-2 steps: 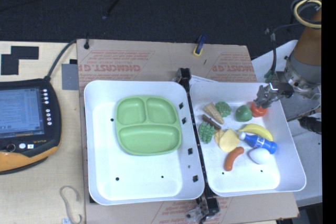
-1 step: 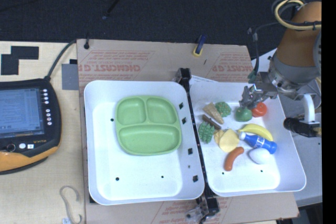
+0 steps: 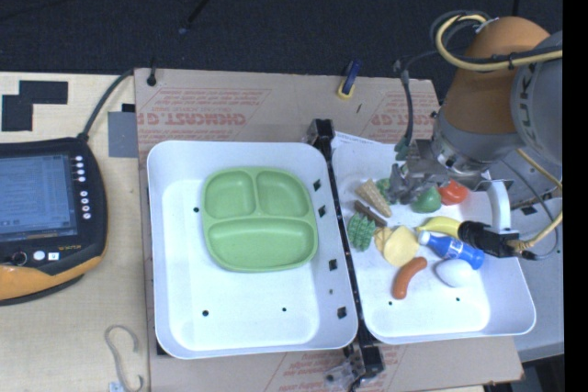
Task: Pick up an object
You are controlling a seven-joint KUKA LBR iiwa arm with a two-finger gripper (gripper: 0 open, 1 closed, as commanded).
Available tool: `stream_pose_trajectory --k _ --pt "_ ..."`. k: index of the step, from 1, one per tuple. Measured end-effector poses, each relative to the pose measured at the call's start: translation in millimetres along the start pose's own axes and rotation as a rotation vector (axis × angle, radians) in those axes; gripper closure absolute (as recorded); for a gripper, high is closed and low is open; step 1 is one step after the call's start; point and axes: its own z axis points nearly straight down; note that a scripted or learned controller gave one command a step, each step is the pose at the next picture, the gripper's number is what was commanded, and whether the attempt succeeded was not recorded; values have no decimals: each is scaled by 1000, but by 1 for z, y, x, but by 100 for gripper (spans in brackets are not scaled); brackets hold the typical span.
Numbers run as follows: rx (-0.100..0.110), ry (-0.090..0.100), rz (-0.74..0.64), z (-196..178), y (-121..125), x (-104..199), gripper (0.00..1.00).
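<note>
The right bin (image 3: 478,312) holds several toy foods: a corn cob (image 3: 374,195), a dark green piece (image 3: 360,233), a yellow piece (image 3: 400,244), a banana (image 3: 441,225), a blue bottle (image 3: 452,249), a sausage (image 3: 409,276), a white egg (image 3: 452,273), a green pepper (image 3: 426,198) and a red tomato (image 3: 453,193). My gripper (image 3: 407,182) hangs low over the bin's far part, between the corn cob and the green pepper. Its fingertips are dark and blurred against the toys.
The left bin (image 3: 184,289) carries a green divided plate (image 3: 258,218). A tablet-like pendant (image 3: 46,216) lies at the far left of the bench. A black divider (image 3: 338,225) runs between the bins. Cables loop around my wrist on the right.
</note>
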Motion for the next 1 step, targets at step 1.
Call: stream_pose_trajectory --k 1 --pt "0 0 0 1 -18 60 100"
